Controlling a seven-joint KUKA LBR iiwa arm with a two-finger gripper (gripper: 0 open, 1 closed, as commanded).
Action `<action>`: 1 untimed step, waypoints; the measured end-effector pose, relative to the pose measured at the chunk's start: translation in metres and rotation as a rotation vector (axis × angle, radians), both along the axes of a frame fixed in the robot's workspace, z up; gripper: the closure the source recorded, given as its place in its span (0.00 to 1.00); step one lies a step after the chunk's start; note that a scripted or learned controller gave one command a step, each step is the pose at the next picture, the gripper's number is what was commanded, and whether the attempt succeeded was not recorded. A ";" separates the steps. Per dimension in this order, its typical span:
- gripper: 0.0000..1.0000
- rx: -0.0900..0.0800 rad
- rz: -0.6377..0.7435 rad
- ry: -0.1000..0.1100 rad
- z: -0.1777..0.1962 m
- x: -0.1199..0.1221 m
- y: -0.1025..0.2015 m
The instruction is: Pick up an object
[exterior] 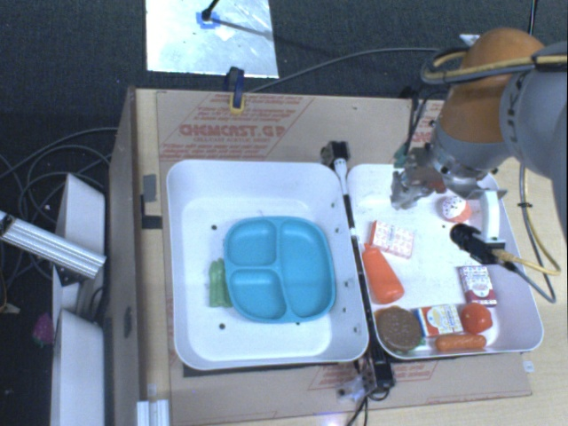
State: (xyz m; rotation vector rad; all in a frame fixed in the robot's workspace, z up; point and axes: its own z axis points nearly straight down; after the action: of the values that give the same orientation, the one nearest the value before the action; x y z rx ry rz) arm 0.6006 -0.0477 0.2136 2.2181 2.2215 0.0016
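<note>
My gripper (404, 193) hangs over the far left part of the right bin (524, 331), above bare white floor. Nothing shows between its fingers. Just below it lies a pink-and-white checked packet (393, 239). An orange carrot-shaped piece (382, 275) lies below that, near the bin's left wall. A white round object with red marks (453, 208) sits to the right of the gripper, partly behind the wrist.
The right bin's near end holds a brown round patty (400, 327), a small carton (441, 318), a red tomato (477, 317), an orange sausage (461, 343) and a red box (477, 283). The left bin (191, 238) holds a blue divided plate (280, 268) and a green piece (218, 284).
</note>
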 end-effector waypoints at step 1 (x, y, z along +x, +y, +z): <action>0.00 0.000 0.001 0.000 0.000 0.000 0.000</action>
State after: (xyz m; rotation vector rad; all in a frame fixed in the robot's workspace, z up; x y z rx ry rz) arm 0.6006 -0.0475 0.2135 2.2177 2.2223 0.0015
